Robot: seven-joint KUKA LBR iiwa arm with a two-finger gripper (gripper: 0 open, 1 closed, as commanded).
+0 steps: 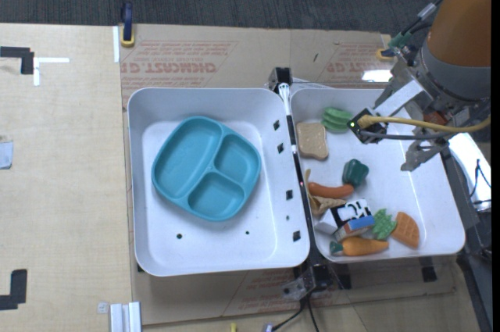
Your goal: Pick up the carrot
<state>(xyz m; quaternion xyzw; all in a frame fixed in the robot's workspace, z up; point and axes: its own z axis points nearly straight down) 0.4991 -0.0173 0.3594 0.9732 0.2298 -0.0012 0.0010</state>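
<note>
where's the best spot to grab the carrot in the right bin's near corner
Take the carrot across its wide orange body, coming straight down. It lies flat, its leafy top crowded against other toys on the view's left, the bin wall close on the right.

Two bins sit side by side on the table (62, 166). The left bin (156, 244) just has a divided plate (207, 168) in the middle. The right bin (426, 194) is the crowded one: bread slice (312, 141) at the back by the shared wall, a leafy piece (338, 119) behind and right of it, pepper (355, 172) mid-bin, sausage (332, 189) just in front. The carrot (406, 230) lies front right, a small box (353, 215) to its left, and another carrot-like piece (364, 246) along the front wall.
</note>
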